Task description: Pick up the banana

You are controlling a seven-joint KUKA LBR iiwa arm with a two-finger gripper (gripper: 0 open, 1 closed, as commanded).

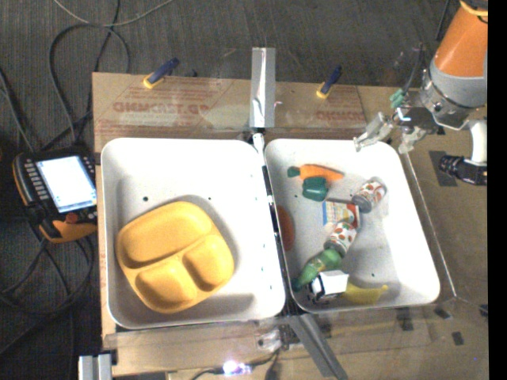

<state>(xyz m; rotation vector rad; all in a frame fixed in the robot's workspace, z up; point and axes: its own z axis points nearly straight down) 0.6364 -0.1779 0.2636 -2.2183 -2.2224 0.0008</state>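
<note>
Hand [382, 135] with fingers spread, holding nothing, above right bin's [420, 236] far rim, banana [366, 293] well apart

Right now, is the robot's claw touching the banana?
Apart. The camera view shows the gripper up at the far rim of the right bin, while the banana lies at the near end, with other toys between them.

One camera looks steeply down from above the bench's front edge, facing the far side. It sits far enough back to take in both white bins [265, 236], with floor cables beyond them.
</note>
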